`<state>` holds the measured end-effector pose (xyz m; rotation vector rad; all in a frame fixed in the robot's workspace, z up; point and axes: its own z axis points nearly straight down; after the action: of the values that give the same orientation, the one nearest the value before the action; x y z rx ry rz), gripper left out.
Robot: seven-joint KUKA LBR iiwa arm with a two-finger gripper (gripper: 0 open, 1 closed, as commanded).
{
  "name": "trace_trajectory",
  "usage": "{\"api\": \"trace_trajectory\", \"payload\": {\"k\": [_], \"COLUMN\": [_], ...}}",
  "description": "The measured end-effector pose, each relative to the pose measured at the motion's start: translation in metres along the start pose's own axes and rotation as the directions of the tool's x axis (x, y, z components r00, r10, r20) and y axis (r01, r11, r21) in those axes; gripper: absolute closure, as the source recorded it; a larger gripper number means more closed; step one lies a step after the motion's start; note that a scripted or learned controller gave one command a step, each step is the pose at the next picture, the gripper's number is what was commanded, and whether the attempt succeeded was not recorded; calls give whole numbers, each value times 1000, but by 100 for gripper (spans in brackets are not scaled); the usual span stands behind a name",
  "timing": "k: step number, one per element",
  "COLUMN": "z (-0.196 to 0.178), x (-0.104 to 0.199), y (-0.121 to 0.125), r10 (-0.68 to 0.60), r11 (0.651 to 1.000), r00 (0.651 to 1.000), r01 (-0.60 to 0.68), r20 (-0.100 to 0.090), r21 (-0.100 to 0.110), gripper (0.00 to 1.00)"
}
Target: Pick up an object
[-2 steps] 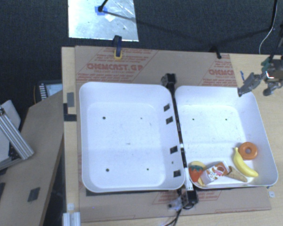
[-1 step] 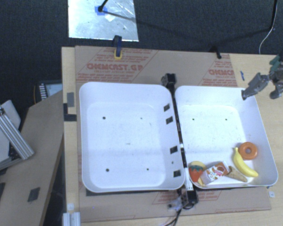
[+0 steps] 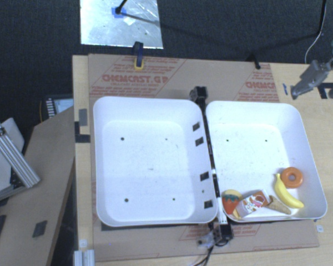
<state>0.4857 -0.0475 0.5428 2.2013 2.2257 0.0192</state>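
Yellow curved banana [image 3: 288, 192] beside orange ring [image 3: 292, 177]

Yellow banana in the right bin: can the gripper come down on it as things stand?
Probably yes. The yellow banana lies uncovered from above, with the gripper outside the right white bin. But the orange ring touches it and the bin wall is near, so space is tight.

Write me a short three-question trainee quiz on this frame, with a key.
1. True or false: the banana lies in the left bin.
2. Which thing touches the banana's upper end: A) the orange doughnut-shaped toy, B) the yellow clamp?
3. Where is the gripper relative to the right bin?

Key: 1. False, it lies in the right bin. 2. A. 3. Outside it, beyond its far right corner.
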Motion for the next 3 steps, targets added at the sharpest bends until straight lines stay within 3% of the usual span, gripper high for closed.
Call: {"api": "trace_trajectory", "payload": {"k": [1,3], "z": [8,8], "x": [38,139], "y": [1,2], "r10": [2,3], "r11": [1000,1000], "r00": [1000,1000], "r01": [-2,-2], "r20": [0,-1], "r21": [13,14], "gripper": [0,0]}}
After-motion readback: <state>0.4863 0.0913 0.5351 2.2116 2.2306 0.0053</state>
